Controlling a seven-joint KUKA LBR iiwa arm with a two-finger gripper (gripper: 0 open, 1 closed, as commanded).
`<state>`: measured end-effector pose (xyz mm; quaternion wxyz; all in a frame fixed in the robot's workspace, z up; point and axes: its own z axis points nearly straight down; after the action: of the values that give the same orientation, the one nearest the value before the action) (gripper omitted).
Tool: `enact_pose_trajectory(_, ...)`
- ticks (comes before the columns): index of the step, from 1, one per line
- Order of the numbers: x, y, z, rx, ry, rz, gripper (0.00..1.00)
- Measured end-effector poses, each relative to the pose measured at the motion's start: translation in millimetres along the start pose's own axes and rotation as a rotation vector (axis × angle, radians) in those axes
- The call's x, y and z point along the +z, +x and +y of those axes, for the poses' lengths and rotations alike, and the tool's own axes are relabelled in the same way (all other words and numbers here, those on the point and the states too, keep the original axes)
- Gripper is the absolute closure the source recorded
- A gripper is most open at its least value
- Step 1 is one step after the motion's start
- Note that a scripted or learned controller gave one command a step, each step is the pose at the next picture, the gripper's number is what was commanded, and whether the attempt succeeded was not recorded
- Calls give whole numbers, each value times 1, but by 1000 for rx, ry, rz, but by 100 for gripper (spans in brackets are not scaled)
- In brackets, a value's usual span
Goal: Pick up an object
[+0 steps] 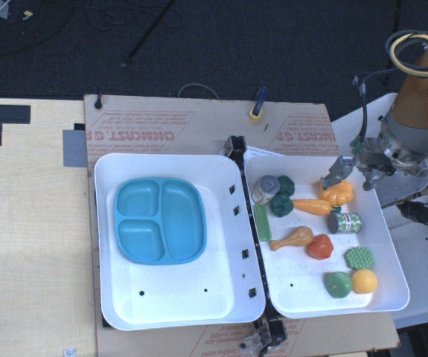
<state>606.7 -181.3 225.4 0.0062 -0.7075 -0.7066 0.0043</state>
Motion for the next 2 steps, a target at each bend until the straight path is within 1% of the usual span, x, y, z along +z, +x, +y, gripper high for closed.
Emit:
enact_pose_trajectory(1,-9,0,2,-2,-13,-2,0)
enact_pose_trajectory(2,41,7,-6,-3,-7,-1,0)
